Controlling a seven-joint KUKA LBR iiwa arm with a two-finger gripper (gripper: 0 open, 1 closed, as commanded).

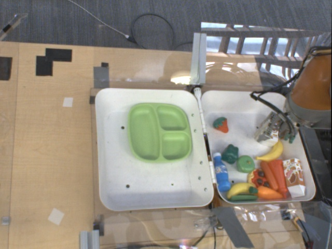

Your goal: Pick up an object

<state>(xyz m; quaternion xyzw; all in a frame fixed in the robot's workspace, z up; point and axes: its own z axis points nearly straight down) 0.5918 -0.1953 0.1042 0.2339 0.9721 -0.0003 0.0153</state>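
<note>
Taking the green divided plate as the landmark: it is sitting in the middle of the left white bin, three compartments facing up. The right white bin, just beside the plate's bin and touching it along the shared wall, is holding all the loose items. Nearest the plate, a blue bottle is lying against that shared wall, with a dark green pepper and a green round piece just past it. A strawberry is sitting alone farther up the bin. On the far side from the plate, a banana, an orange carrot, a second banana and a small printed carton are crowding the lower corner. The gripper is hanging over the far part of the right bin, above the first banana and apparently apart from it; the metal fingertips are blurring together, so how wide the fingers are standing cannot be told, and no item is visibly between them.
</note>
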